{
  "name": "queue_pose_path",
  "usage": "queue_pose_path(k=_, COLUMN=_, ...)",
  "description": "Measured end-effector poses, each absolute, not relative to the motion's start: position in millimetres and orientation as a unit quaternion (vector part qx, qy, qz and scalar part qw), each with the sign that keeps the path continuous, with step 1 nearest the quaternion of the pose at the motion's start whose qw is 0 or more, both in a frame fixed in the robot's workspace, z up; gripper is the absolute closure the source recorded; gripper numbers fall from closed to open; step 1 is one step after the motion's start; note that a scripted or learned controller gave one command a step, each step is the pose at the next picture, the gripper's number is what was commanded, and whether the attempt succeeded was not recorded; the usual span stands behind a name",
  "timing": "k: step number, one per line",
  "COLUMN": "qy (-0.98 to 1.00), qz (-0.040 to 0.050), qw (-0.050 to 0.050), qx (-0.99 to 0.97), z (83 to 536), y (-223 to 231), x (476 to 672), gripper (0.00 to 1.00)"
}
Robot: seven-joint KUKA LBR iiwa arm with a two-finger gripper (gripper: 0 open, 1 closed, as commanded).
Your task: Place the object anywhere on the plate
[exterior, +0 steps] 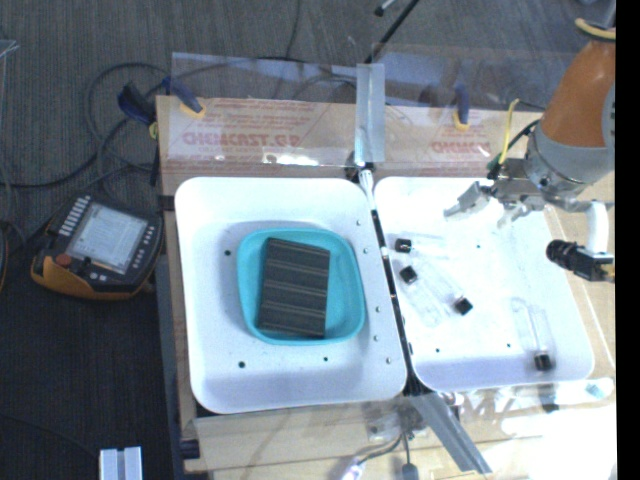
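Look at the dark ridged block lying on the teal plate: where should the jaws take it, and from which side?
Probably from straight above, closing across the short width of the dark ridged block, near mid-length. It lies flat on the teal plate with its long edges running up-down in view, slightly tilted, and bare plate flanks both long edges.

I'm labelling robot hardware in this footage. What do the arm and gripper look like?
The arm has an orange band above a grey wrist, with a yellow cable at its side. The gripper is pale grey metal with two thin fingers.
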State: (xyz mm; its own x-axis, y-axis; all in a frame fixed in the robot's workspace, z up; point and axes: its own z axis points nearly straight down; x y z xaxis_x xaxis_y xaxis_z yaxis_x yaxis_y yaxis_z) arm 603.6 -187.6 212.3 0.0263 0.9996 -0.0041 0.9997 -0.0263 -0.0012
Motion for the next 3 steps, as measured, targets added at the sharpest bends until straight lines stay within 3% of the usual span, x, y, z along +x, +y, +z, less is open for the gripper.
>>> queue_pose_path(k=1, qy=0.622, qz=-0.0012, qw=0.001, qx=0.783, z=322.7, y=-221.1, x=550.6, gripper=0.0)
queue_pose_path(k=2, qy=0.587, qz=-0.0008, qw=0.001, qx=0.809, z=369.0, y=-214.2, x=486.7, gripper=0.0)
queue_pose_path(k=3, qy=0.523, qz=-0.0006, qw=0.002, qx=0.852, z=434.7, y=-216.9, x=484.8, gripper=0.0)
